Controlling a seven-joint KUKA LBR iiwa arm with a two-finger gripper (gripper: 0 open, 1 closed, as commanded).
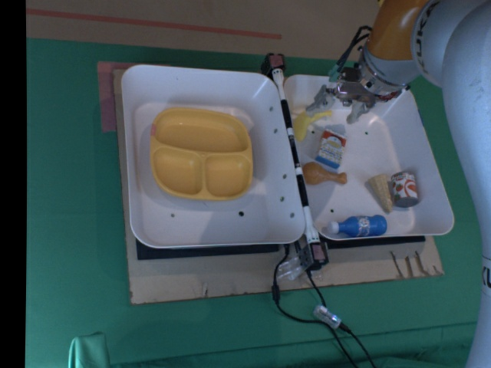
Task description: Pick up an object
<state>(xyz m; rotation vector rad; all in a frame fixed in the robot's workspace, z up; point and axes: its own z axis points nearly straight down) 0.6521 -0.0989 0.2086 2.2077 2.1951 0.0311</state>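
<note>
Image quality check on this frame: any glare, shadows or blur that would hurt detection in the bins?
Camera view: lighting soft and even, with mild glare on the left bin floor; the yellow tray casts a faint shadow along its lower edge; the arm darkens the right bin near the gripper; overall slightly soft, so the labels on the carton and the can are unreadable.
</note>
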